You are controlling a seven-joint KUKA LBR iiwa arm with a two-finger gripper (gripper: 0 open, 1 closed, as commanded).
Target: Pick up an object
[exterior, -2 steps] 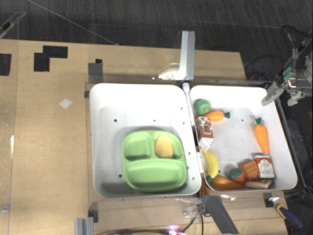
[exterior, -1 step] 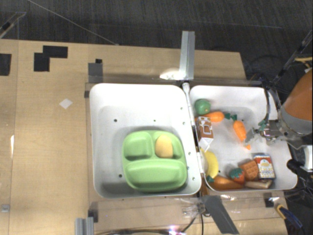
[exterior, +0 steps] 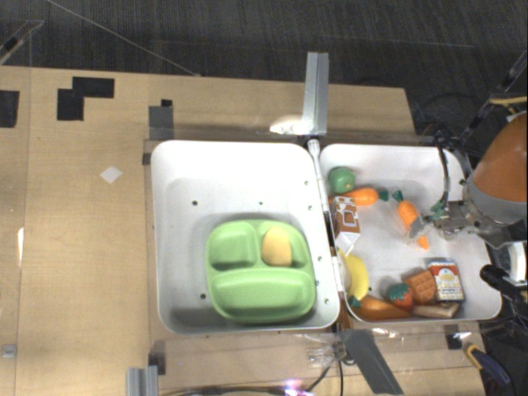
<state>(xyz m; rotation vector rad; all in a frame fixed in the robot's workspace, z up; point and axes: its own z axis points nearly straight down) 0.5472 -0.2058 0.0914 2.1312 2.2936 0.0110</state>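
My gripper hangs low over the right side of the right bin, under the arm's orange band. An orange carrot piece lies just to its left, and a small orange bit sits just below it. Further left in this bin are a green ball, another carrot, a brown and white packet and a banana. At the bin's front lie a small carton, a waffle-like square, a red fruit and a long orange piece.
The left bin holds a green divided plate with a yellow round fruit in its upper right compartment. A metal post stands behind the wall between the two bins. Cables run along the right bin's far right corner.
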